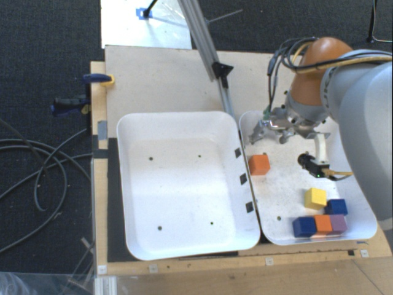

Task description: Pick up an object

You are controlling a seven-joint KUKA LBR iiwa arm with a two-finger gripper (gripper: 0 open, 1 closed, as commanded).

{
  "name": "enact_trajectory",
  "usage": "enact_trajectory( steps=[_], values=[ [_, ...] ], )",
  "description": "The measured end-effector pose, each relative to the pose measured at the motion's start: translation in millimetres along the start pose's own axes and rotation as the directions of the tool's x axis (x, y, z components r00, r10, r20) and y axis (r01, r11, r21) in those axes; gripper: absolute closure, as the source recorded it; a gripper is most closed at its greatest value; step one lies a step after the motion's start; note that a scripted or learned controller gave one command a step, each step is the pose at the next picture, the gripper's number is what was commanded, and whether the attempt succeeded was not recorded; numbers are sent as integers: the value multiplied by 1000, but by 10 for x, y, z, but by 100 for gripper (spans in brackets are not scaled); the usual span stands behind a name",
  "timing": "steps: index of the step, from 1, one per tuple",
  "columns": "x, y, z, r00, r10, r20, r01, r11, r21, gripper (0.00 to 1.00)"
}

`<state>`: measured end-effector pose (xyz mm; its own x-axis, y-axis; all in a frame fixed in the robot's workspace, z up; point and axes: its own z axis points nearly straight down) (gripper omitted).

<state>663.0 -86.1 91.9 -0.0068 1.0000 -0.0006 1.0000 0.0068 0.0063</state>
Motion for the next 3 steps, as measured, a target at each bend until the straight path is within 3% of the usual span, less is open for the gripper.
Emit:
enact_trajectory(
  steps=[1,2,3],
  values=[
    [-15,-529,14,1000,6,0,-6,1000,9,0],
    [-950,-692,4,1000,12,5,-12,1000,5,0],
    [-1076,-1499,13,1000,11,-1,-11,1000,10,0]
  ],
)
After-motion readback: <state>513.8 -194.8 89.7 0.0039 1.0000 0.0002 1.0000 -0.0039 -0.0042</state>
